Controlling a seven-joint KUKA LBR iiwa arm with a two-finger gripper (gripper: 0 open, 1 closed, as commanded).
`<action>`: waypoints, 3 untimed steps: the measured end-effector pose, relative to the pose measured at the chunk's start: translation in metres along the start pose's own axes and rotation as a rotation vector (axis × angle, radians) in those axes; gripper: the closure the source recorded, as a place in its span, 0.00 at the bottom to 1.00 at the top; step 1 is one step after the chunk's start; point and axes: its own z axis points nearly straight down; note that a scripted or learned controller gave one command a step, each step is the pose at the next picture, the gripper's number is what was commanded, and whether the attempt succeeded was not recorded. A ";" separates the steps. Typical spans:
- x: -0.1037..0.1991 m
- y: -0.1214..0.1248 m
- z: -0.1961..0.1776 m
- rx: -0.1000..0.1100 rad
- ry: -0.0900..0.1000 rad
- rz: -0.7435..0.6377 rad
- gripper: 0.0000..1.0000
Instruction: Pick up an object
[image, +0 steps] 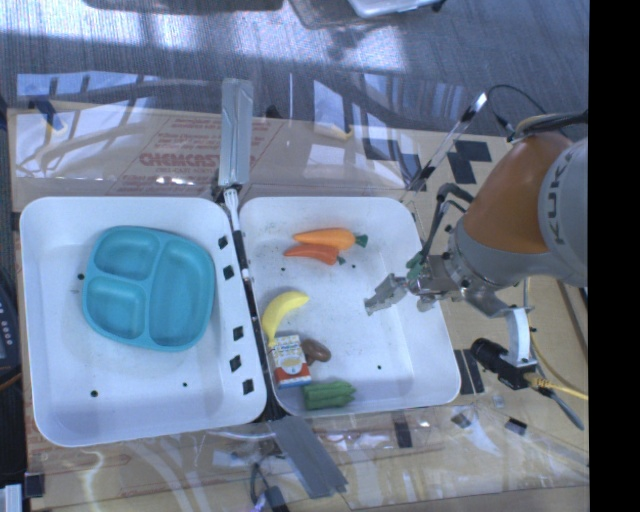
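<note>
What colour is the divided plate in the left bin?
The divided plate is light blue, a turquoise shade, seen plainly in the camera view from above.

I see the bench (120, 160) bearing 2 shallow white bins side by side: left bin (50, 380), right bin (420, 350), rims touching.

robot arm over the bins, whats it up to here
The arm's gripper hangs over the right bin, near its right side, with nothing between its fingers. The bin's items lie apart from it: two carrots, a banana, a small carton, a brown piece and a green vegetable. The left bin holds a blue divided plate.
</note>
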 end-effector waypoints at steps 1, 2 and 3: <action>0.012 0.079 0.071 0.001 0.000 0.161 0.00; 0.030 0.130 0.115 -0.004 -0.002 0.175 0.00; 0.064 0.150 0.114 -0.003 -0.001 0.125 0.00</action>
